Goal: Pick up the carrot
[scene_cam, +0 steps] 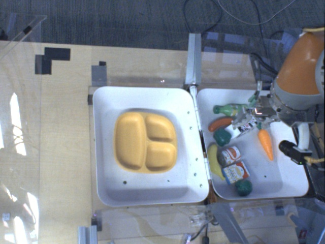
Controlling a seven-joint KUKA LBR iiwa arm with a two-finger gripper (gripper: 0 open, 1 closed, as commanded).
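The carrot (266, 143) is judged light, stiff and smooth, best taken mid-body; whether the gripper (247, 121) is open cannot be told.

The carrot (266, 143) lies in the right bin (294, 187), right of the can (229, 155).

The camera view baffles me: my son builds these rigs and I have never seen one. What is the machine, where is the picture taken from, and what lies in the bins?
One fixed camera looks down at a slant. The grey arm with an orange band reaches in from the right; its two-finger gripper hangs over the right white bin. There lie an orange carrot, a green bottle, a red sausage-shaped toy, a yellow banana, two small cans and dark green pieces. The left white bin bears a yellow divided tray. Nothing visibly sits between the fingers.
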